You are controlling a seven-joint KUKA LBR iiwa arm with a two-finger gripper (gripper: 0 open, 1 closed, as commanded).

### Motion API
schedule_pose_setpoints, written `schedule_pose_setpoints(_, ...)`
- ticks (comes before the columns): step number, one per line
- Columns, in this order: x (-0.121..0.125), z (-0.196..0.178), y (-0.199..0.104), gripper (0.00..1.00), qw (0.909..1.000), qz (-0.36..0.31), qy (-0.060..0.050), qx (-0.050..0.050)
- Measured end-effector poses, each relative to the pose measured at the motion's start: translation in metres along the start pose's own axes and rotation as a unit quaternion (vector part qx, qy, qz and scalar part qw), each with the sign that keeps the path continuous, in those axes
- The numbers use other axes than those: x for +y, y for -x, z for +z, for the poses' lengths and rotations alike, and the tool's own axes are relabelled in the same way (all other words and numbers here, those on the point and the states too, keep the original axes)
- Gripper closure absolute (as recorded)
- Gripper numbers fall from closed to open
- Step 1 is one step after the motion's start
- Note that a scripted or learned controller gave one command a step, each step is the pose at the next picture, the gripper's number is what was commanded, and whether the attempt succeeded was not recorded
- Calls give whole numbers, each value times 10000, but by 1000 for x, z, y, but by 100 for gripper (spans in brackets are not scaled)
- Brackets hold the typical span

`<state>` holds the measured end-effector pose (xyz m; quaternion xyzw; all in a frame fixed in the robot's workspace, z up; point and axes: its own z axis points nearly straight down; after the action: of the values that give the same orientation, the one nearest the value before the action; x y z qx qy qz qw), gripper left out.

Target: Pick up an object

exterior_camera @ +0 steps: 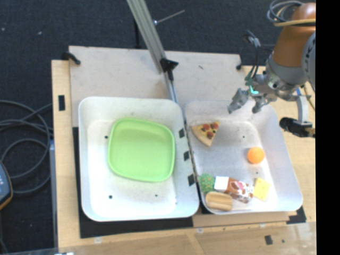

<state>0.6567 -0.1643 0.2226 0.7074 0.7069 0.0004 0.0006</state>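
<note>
Several small things lie in the right bin (284,158), and we have yet to take one. Our gripper (247,102) hangs over that bin's far right corner with its two fingers spread apart and nothing between them.

The nearest candidate is the pizza slice (205,132), which sits near the bin's far left side, just beside the divide between the two bins. From the gripper it lies to the left in the camera view and a little nearer the front edge. Its point aims toward the front of the bench and its crust edge faces the back, so its long axis runs roughly front to back. We judge that the fingers should close across its width.

The orange ball (255,155) lies apart from the slice, almost straight toward the front from the gripper. It is round, so it needs no particular turn of the wrist, though it may roll away.

The left bin (90,142) holds a green plate (141,149), well apart from the gripper.
</note>
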Motion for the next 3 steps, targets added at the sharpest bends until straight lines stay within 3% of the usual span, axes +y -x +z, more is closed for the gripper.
schedule_pose_setpoints(1, 0, 0, 0, 0, 10000, 0, -2, 0)
schedule_pose_setpoints(3, -8, 108, -10, 0, 10000, -3, -23, 2)
